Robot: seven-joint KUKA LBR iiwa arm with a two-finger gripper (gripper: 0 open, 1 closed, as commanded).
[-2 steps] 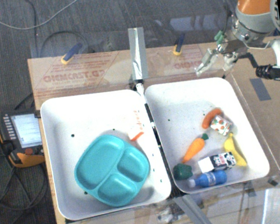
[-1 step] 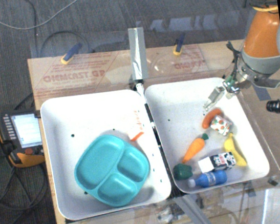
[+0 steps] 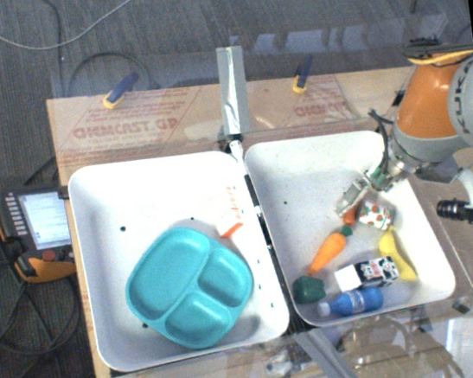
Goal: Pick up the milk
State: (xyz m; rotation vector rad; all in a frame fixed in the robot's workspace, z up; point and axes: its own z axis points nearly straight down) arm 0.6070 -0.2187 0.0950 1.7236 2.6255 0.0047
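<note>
The milk is a small white carton with black patches. It lies on its side near the front of the right bin, between a yellow banana and a dark green toy. My gripper hangs over the middle right of that bin, well behind the milk, and stands open with nothing between its fingers. A white toy with red and green spots lies just in front of the gripper.
An orange carrot lies left of the milk and a blue bottle rests against the front wall. The left bin holds a teal divided plate and a small orange piece.
</note>
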